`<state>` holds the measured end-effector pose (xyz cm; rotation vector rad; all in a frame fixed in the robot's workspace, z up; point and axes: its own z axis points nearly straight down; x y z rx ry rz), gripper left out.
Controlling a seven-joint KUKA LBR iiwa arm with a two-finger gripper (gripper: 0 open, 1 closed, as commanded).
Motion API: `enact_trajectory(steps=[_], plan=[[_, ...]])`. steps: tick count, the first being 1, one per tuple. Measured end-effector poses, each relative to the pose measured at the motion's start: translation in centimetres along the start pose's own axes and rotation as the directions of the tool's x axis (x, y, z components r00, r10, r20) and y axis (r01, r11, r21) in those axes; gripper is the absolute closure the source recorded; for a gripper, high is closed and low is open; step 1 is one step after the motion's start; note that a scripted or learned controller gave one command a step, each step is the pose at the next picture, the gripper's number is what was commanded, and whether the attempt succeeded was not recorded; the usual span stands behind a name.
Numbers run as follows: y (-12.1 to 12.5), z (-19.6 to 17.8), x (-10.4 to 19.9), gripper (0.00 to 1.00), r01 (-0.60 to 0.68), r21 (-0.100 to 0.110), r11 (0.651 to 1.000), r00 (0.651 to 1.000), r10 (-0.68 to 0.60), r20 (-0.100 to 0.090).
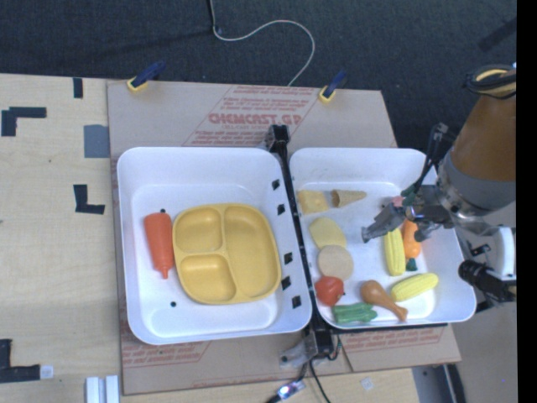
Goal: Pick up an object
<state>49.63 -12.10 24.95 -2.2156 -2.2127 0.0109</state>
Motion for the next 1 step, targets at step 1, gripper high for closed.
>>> enact_trajectory(steps=[1], plan=[[0.21,-0.48,-0.01,0.0,0.003,-0.011,1.0,1.0,-0.003,0.002]])
